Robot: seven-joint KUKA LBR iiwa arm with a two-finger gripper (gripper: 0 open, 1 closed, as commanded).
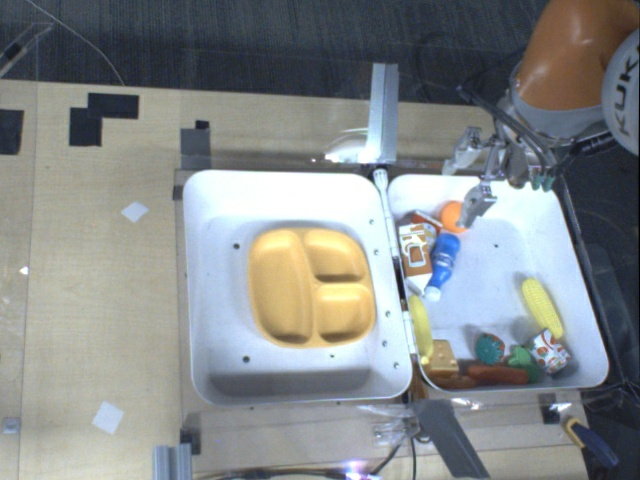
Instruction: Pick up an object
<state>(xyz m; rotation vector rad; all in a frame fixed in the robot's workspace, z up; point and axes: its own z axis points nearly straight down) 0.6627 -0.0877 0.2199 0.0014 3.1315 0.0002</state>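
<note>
My gripper [476, 180] hangs over the back left part of the right bin [580, 268], below the orange-banded wrist. Its fingers stand apart, open, with nothing between them. One fingertip [482, 203] is just right of an orange ball [451, 214]. A blue and white bottle [441, 260] lies below the ball, beside an orange and white carton [415, 246]. A corn cob [541, 306] lies at the right of this bin.
Along the right bin's front edge lie a yellow banana [420, 326], a wooden block [443, 356], a brown sausage [490, 374], a teal toy [489, 348] and a small can [550, 351]. The left bin [215, 268] holds a yellow divided tray [310, 286].
</note>
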